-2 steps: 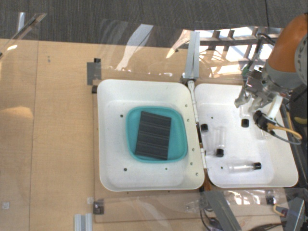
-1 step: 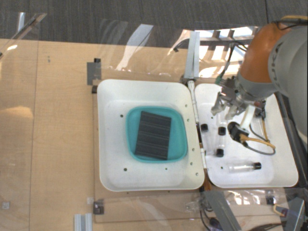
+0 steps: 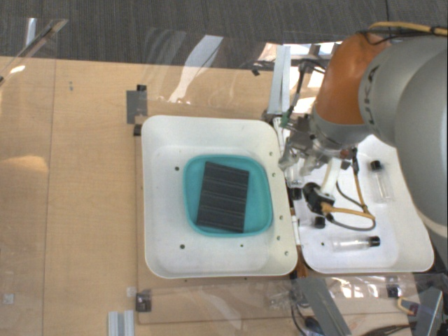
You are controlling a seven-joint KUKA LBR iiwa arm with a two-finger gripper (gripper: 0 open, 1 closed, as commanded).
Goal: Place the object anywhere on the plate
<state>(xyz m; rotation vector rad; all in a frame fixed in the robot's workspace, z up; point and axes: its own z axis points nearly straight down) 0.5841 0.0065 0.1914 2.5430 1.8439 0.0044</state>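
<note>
Arm: grey arm (image 3: 409, 75) with an orange band looms largest, entering from the right above the right bin
Counter: wooden counter (image 3: 70, 187) carrying both white bins
Left bin: left bin (image 3: 161, 250) holds a teal plate (image 3: 262, 201)
Object: dark ribbed rectangular object (image 3: 223, 197) lies flat on the plate, near its middle
Claw: claw (image 3: 302, 161) sits over the seam between the bins, well apart from the object; whether wide or narrow, cannot tell
Right bin: right bin (image 3: 406, 250) with cables and small tubes
</note>
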